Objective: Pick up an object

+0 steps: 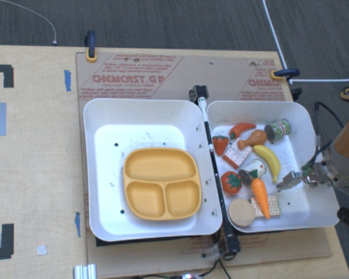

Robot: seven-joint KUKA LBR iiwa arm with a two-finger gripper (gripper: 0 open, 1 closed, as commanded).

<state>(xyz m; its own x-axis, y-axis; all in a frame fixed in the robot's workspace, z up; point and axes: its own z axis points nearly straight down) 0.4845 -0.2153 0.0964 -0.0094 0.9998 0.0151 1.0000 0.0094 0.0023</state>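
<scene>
Gripper: you had the gripper (pixel 292 181) inside the right bin (pixel 323 211), over bare white floor just right of the banana (pixel 269 159). Fingers (pixel 285 184) pointed left, slightly spread, nothing between them.
Arm: it came in from the right edge, low over the bin's right wall. You could only see the wrist end, with cabling around it.
Right bin contents: your pick candidates all sat in the left and centre of that bin.
Banana: yellow, lying at a slant, closest item to the fingertips but apart from them.
Carrot: the carrot (pixel 259 196) lay below the banana, green top up-left, tip resting on a cracker (pixel 270 204).
Tomato: the tomato (pixel 231 182) sat left of the carrot, near the divider.
Cookie: a round tan cookie (pixel 241 212) was at the bin's lower left corner, just beside the cracker.
Upper cluster: a chicken drumstick (pixel 253 138), a red-orange pepper (pixel 241 129), a strawberry (pixel 220 144) and a small can (pixel 278 128) were grouped near the top wall. A red-and-white packet (pixel 237 155) lay under the drumstick.
Unclear item: something white and dark sat between the tomato and the banana; you couldn't identify it at that size.
Left bin: the left bin (pixel 104 173) held a yellow three-compartment plate (pixel 161 182), flat, centred low.
Bench: both bins sat on a cardboard sheet (pixel 139 74) clamped at its top corners.
</scene>
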